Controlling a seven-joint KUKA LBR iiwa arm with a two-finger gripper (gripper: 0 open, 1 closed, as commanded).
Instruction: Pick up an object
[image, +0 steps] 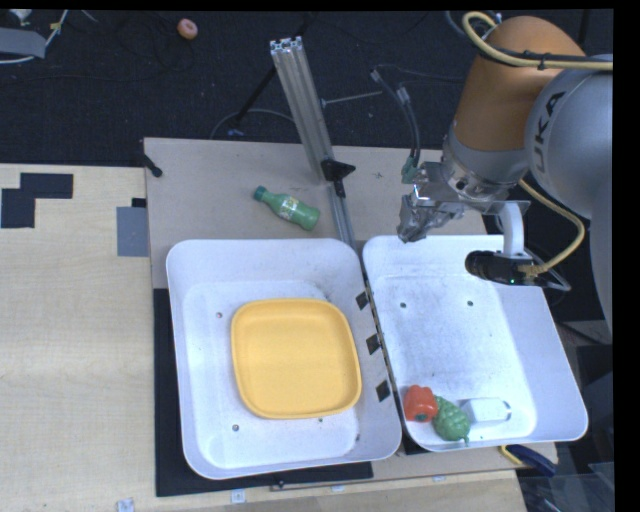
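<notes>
Red and green toy vegetables (436, 410) lie with a small white object (487, 409) in the near corner of the right white bin (470, 320). A square yellow plastic plate (295, 357) fills the left white bin (190, 300). A green bottle (286, 208) rests on the surface (200, 190). The pincer (412, 232) hovers over the right bin's far edge; its opening cannot be told.

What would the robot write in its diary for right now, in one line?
gripper: above far edge of right bin | holding: nothing seen | yellow plate: left bin | red and green toys: right bin, near corner
</notes>
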